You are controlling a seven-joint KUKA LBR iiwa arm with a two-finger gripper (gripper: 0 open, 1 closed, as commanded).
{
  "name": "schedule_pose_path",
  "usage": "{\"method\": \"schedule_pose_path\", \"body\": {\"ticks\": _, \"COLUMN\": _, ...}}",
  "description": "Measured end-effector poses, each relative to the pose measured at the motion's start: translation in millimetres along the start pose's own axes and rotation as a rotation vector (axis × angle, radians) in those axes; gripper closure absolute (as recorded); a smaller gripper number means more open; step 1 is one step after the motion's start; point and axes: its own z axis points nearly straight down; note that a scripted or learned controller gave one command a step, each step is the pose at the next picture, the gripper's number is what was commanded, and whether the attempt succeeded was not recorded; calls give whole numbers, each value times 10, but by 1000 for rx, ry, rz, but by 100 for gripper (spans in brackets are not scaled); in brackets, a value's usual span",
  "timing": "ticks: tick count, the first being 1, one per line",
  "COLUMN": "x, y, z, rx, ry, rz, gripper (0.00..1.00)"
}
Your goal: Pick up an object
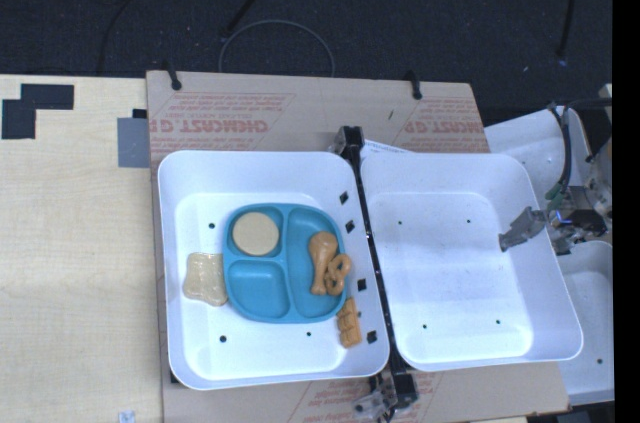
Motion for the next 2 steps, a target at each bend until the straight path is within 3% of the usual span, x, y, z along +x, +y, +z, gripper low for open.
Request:
{"method": "schedule_pose_path", "body": {"ticks": 1, "x": 0, "y": 22, "z": -58, "rx": -11, "ry": -2, "rz": -2, "gripper": 0}}
{"method": "schedule_pose_path", "body": {"ticks": 2, "x": 40, "y": 85, "z": 403, "rx": -6, "ry": -1, "rz": -3, "gripper": 0}}
